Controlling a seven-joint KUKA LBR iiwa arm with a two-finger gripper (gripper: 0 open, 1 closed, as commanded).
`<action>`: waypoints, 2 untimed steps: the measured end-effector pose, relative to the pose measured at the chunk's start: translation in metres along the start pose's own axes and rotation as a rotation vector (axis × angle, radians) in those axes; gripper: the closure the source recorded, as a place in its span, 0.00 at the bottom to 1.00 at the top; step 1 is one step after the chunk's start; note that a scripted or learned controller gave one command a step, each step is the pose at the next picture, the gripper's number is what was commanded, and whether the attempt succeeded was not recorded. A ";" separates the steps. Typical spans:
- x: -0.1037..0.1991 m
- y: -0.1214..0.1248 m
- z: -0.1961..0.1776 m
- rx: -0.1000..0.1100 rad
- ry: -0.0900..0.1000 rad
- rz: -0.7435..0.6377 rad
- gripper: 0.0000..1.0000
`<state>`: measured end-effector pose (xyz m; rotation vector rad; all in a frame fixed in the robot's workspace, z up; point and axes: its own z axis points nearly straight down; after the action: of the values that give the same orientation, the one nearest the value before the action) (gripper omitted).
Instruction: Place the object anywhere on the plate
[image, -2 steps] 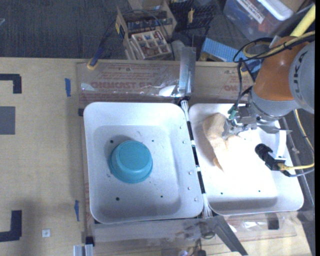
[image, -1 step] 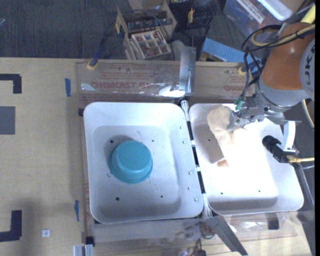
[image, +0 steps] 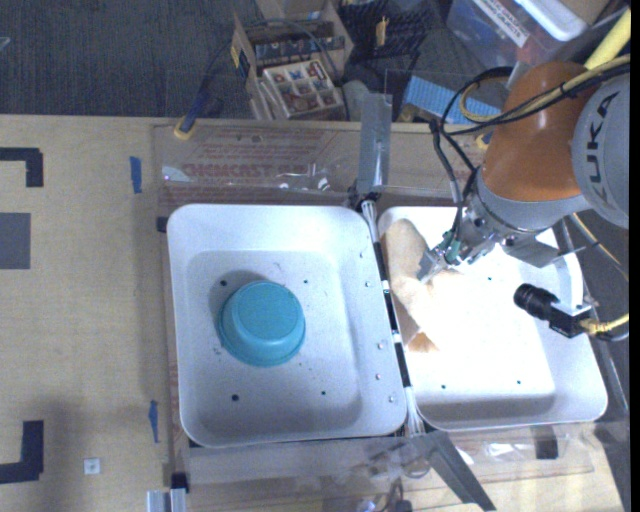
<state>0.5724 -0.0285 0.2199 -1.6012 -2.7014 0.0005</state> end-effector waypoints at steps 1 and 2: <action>0.038 0.020 0.001 -0.001 -0.001 -0.399 1.00; 0.088 0.037 0.007 -0.002 -0.001 -0.795 1.00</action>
<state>0.5623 0.0661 0.2131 -0.4304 -3.1126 -0.0020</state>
